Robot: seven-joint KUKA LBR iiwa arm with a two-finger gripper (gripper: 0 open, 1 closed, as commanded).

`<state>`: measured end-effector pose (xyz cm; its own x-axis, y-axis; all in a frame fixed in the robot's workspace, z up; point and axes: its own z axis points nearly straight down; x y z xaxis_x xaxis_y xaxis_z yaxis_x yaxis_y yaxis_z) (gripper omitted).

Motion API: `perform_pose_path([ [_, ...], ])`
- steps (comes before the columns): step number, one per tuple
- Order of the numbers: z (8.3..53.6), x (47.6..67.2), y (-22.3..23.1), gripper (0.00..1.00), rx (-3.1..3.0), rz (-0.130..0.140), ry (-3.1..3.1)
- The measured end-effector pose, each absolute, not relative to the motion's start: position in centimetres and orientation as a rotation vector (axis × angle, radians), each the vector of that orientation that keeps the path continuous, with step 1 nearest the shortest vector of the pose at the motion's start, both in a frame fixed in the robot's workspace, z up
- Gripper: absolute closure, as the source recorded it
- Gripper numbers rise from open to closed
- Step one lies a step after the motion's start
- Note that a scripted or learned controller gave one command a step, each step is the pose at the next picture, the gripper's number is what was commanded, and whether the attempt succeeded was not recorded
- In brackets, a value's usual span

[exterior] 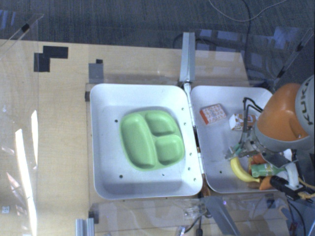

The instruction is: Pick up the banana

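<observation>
The yellow banana [240, 171] lies curved near the front edge of the right bin [212, 154]. Part of its right end is tucked under a green packet [261, 169]. My gripper [239, 153] hangs low in that bin, directly over the banana's upper left end and very close to it. The grey arm with its orange band [278, 119] covers the bin's right side and hides what lies beneath.
A red and white box [213, 114] and a small packet [238, 121] lie at the back of the right bin. An orange object [266, 183] sits by the banana's right end. The left bin [104, 132] holds a green divided plate [151, 139].
</observation>
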<state>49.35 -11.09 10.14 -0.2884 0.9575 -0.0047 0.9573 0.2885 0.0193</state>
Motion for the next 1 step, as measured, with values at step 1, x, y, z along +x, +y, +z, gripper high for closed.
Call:
perform_pose_path([
  [1,20.01,48.84,-11.49,1.00,2.150,0.005,2.285],
])
